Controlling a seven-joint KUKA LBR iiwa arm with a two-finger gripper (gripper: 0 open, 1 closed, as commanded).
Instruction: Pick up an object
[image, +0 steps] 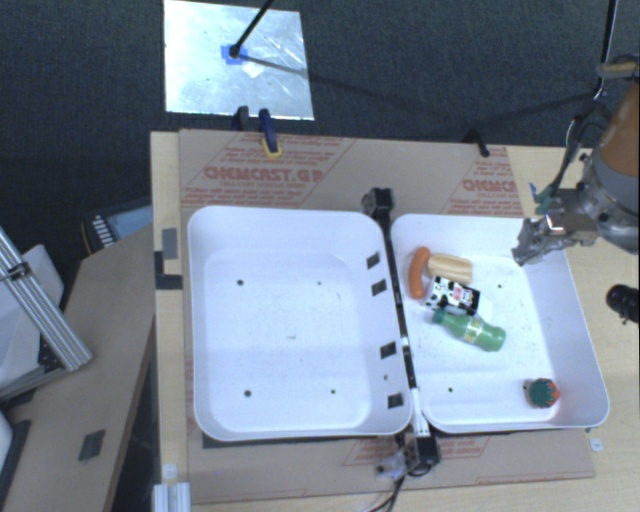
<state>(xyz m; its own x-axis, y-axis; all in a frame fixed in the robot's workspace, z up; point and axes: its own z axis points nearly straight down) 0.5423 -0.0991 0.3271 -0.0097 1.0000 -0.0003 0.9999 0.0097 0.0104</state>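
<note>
Two shallow white bins sit side by side on a wooden bench, seen from above at a slant. The left bin (290, 320) has a bare floor marked with a few small dark dots. The right bin (570, 330) holds all the objects. Near its upper left, close to the divider between the bins, an orange sausage-shaped piece (418, 272) lies next to a tan, bun-like block (449, 267). Just below them is a small black and white item (453, 296), and touching its lower edge, a green bottle (473, 331) lies on its side. Well apart from this cluster, a small round object, green and orange (541, 393), rests near the bin's lower right corner.

A grey arm reaches in from the right. Its gripper (535, 240) hangs over the upper right edge of the right bin, clear of every object. Nothing is visible between its fingertips. Whether the jaws stand apart or together cannot be told at this size and angle.

As for progress, the pick looks not yet made: every object lies on the bin floor. The arm would first have to reach one of them, close on it, and lift.
</note>
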